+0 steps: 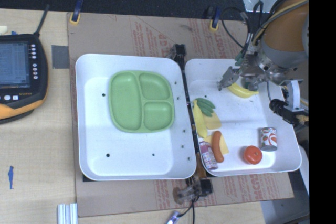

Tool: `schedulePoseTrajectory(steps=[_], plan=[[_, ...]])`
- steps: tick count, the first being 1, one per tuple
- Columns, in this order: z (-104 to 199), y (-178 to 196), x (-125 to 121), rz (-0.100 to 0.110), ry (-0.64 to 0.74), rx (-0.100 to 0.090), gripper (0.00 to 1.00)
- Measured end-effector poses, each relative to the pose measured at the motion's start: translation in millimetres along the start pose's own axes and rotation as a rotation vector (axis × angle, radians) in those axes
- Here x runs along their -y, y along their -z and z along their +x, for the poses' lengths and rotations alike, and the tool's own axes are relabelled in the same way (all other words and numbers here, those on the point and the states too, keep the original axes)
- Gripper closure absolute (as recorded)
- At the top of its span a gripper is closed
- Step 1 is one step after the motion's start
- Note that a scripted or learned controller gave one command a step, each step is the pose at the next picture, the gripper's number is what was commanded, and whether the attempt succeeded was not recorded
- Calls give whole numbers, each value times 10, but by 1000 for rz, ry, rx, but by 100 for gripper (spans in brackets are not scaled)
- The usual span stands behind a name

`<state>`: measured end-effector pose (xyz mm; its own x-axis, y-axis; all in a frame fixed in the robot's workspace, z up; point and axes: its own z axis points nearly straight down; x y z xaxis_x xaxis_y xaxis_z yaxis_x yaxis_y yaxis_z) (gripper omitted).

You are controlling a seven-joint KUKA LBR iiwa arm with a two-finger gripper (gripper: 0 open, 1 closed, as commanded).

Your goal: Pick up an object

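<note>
The tool (pixel 236 79) hangs low over the far part of the right bin (pixel 231 168), right at a yellow banana (pixel 242 91); I cannot tell its state. A can (pixel 268 139), a tomato (pixel 252 155) and a sausage (pixel 216 146) lie nearer. The left bin (pixel 94 165) holds a green divided plate (pixel 141 100).

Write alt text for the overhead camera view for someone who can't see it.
A grey robot arm's gripper hovers by a banana in the right white bin, which also holds a tomato, can and hot dog. The left bin holds a green divided plate.
</note>
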<state>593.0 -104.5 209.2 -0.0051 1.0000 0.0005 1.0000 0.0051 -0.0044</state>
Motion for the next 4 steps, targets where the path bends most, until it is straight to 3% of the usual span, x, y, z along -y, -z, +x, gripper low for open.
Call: schedulePoseTrajectory(steps=[1, 2, 3, 4], plan=[[-558, 289, -258, -3, -3, 1, 0], [-624, -197, -629, -1, 2, 2, 0], [-311, 154, -635, -4, -1, 0, 0], [-446, -852, -625, 2, 0, 2, 0]])
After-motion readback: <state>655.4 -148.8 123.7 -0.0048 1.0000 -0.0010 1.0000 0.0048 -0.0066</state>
